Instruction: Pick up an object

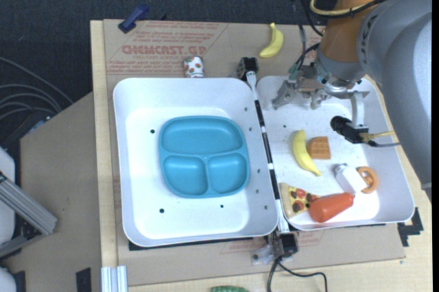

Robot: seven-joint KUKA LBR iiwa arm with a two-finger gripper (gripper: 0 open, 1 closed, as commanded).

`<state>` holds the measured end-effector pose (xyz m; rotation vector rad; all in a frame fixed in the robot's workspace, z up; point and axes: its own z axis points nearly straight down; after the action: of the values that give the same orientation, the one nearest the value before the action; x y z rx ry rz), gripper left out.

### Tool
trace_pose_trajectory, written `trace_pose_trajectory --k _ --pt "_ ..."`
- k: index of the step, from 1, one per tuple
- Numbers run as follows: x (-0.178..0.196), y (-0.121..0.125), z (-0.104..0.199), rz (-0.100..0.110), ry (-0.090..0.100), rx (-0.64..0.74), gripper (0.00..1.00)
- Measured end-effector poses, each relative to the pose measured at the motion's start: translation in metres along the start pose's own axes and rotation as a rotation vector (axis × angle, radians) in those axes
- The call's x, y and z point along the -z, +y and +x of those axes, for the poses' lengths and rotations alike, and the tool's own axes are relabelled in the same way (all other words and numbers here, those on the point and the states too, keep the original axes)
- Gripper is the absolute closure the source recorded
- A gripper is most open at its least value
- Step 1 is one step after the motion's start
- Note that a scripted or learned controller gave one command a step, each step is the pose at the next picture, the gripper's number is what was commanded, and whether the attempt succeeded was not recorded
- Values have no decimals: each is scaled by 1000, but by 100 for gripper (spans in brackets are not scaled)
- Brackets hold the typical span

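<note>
My gripper (298,99) hangs over the far end of the right bin (398,181), its two metal fingers spread apart with nothing between them. Nearer in that bin lie a yellow banana (304,152) and a brown square waffle (318,147), both below the gripper and apart from it. Further forward are a white bottle (348,178), an orange pretzel ring (368,179), a red-orange carrot (331,206) and a pizza slice (296,199).
The left bin (130,112) holds a blue divided plate (204,155). On the bench behind the bins lie a second banana (272,42), a small spotted cup (194,66) and a blue object (133,18). The arm covers the right bin's far right corner.
</note>
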<state>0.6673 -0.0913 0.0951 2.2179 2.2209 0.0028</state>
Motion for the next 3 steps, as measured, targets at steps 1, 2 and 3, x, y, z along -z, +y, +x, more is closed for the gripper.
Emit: trace_pose_trajectory --k 1,2,3 --pt "10 1 0 -3 0 0 100" --pt "10 1 0 -2 0 0 0" --pt "-11 -31 -11 6 1 -2 0"
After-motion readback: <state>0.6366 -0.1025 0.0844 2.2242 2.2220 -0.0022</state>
